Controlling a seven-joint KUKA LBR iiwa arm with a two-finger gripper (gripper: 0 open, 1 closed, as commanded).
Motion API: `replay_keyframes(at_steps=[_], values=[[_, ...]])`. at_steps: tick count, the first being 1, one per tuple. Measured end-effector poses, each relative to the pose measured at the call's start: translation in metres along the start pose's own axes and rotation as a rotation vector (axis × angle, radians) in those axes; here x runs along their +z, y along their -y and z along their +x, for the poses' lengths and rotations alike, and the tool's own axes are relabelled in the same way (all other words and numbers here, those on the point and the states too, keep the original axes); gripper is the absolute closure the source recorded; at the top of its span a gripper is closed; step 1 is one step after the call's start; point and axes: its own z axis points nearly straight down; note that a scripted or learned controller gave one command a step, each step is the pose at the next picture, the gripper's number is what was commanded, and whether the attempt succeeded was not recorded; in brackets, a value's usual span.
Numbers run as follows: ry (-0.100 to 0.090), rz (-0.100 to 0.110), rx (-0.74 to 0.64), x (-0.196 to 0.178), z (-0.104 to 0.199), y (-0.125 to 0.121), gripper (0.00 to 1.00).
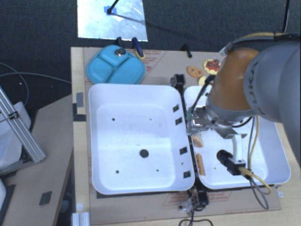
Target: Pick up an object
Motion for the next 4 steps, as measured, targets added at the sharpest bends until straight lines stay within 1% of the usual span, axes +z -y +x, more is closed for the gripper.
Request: replay_keyframes(at_steps=[1,2,3,4], values=[[-0.001,-0.011,-0.005,-0.144,0.000,0.033,1.00],[-0.002,-0.002,-0.004,-0.082,0.078,0.004,1.00],[-0.001,0.000,0.001,-0.026,0.074,0.037,1.00],[-0.004,-0.016,-0.004,-0.183,0.072,0.027,1.00]])
